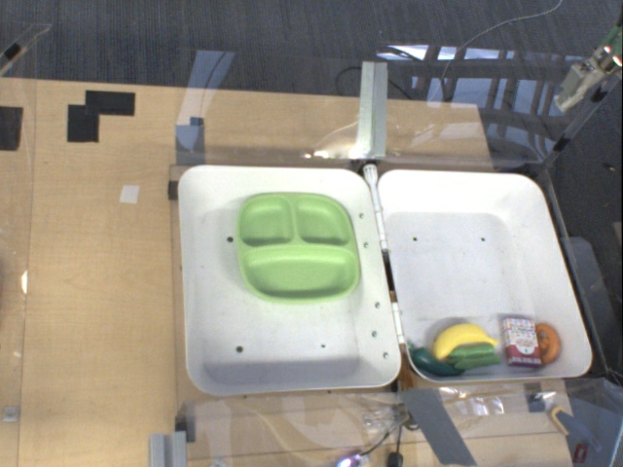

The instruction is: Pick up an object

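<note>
Yellow banana, curved, atop green, possibly cucumber.

We see a wooden counter bearing two shallow white bins side by side. The left bin holds a green divided plate lying flat near its middle, with three compartments. The right bin touches the left one along a shared edge. Black shapes mark the counter's far left. A metal post stands behind the bins' seam.
</note>
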Tool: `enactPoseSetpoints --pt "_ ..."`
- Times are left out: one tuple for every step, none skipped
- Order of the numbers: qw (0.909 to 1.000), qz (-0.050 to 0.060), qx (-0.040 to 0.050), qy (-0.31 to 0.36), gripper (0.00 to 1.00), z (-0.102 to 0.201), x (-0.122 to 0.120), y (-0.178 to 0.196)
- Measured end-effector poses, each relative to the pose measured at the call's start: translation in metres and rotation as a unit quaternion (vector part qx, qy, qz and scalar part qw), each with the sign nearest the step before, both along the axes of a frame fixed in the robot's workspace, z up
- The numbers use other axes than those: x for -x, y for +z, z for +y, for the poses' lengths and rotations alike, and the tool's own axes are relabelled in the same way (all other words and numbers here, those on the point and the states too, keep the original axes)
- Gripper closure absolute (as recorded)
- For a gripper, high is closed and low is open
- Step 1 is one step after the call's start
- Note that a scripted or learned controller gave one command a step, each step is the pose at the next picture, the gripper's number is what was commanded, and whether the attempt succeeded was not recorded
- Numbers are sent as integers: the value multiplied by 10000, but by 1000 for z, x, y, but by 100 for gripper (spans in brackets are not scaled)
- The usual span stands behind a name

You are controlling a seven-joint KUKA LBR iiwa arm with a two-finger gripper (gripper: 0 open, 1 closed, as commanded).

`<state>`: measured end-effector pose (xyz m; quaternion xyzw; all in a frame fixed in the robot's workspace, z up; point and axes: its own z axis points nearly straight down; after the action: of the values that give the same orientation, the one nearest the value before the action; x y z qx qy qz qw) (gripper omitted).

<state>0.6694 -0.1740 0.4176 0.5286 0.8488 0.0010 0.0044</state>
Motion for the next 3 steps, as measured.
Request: enactPoseSetpoints --pt "10000 -7 5 65 100 -15 0 21" --pt "9988 -11 11 499 100 -21 0 21" --pt "9937 -11 18 1123 100 -30 0 22"
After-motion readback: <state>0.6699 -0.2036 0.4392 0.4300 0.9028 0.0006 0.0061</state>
